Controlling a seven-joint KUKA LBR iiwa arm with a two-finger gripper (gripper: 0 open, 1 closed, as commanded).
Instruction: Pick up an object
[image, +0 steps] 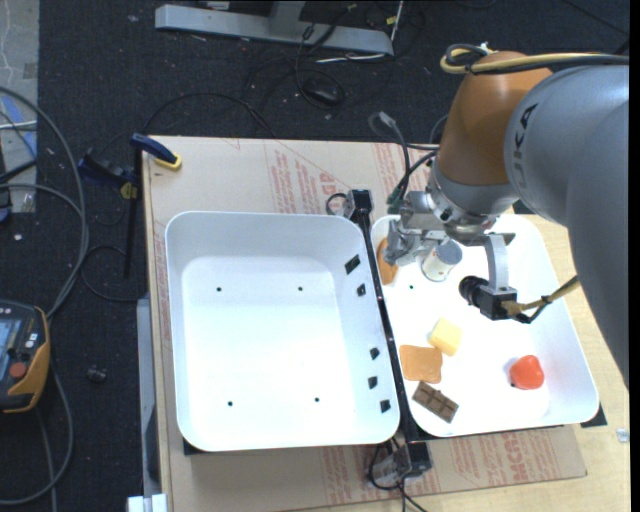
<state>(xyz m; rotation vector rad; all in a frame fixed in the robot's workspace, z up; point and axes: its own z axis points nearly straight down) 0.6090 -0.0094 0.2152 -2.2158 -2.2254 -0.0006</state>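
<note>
Gripper (418, 243) low over right bin (565, 330), far-left corner | jaws: can't tell | brown bar (435, 401) near front-left, long axis slanting toward the front-right | orange ball (527, 372) right

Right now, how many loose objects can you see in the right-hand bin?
5. A yellow block mid-bin, an orange square beside it, a brown bar near the front, a red ball toward the right, an orange piece by the gripper. The arm may hide more.
</note>
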